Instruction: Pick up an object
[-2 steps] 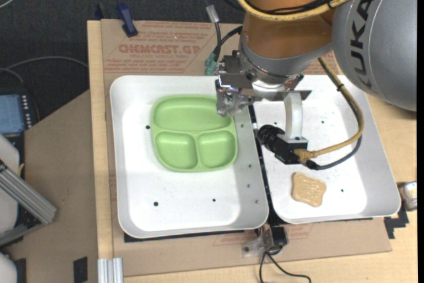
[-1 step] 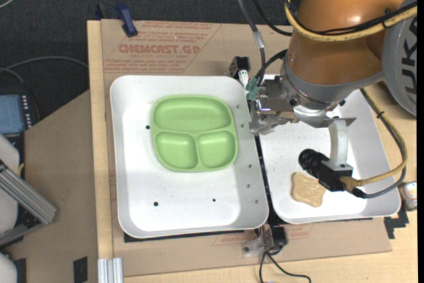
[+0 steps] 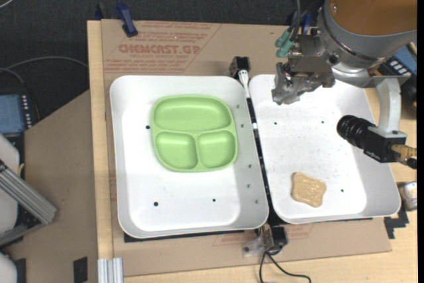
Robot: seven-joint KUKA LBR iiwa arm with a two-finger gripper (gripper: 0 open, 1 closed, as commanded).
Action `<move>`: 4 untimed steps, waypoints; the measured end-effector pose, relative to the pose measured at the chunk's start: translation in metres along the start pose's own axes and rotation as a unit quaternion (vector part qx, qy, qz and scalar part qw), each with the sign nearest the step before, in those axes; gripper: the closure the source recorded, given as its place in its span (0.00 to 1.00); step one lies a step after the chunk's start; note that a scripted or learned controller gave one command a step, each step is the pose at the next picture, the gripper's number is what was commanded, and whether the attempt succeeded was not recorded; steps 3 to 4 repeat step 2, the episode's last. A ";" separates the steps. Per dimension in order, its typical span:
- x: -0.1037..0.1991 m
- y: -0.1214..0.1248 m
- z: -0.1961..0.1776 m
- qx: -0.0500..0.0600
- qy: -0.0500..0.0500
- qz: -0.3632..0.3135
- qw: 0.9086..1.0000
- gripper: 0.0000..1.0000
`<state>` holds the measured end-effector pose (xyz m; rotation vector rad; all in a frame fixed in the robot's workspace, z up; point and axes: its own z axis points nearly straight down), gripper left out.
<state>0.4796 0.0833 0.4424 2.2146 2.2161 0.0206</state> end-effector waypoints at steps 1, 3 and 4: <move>0.020 0.001 -0.066 0.003 0.000 -0.001 1.000 1.00; 0.055 -0.001 -0.016 0.011 -0.002 -0.001 1.000 1.00; 0.055 -0.001 -0.016 0.011 -0.002 -0.001 1.000 1.00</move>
